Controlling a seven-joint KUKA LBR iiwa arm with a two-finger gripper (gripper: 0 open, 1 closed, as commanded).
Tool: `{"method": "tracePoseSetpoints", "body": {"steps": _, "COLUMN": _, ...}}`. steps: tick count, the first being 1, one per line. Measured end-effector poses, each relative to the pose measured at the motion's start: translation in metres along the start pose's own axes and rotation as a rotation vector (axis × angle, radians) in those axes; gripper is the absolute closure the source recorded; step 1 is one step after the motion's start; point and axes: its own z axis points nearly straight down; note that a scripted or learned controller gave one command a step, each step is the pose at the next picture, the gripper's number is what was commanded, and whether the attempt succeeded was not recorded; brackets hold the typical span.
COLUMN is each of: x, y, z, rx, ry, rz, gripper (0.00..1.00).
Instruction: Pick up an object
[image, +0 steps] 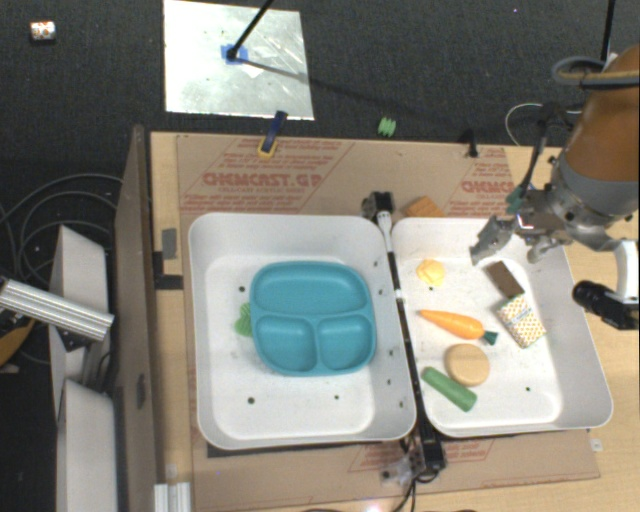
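Starting at the left, we see the left bin holding a blue divided plate with a green scrap peeping from under its 9 o'clock edge. Moving across the seam, the right bin carries a small yellow piece, an orange carrot, a green pod and a tan round. Further right lie a brown block and a patterned box.

Our jaws hang over the bin's upper right part, spread apart and holding nothing that we can make out. The brown block sits nearest, just below them towards 7 o'clock, its long axis running roughly from 10 to 4 o'clock. We judge it the likeliest target, needing a short drop with the fingers set across that axis
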Motion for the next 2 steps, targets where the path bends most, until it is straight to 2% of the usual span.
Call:
{"method": "tracePoseSetpoints", "body": {"steps": 1, "x": -0.020, "y": -0.036, "z": 0.137, "rx": 0.013, "ry": 0.002, "rz": 0.005, "gripper": 0.00}}
{"method": "tracePoseSetpoints", "body": {"steps": 2, "x": -0.028, "y": -0.022, "z": 0.202, "rx": 0.002, "ry": 0.001, "rz": 0.003, "gripper": 0.00}}
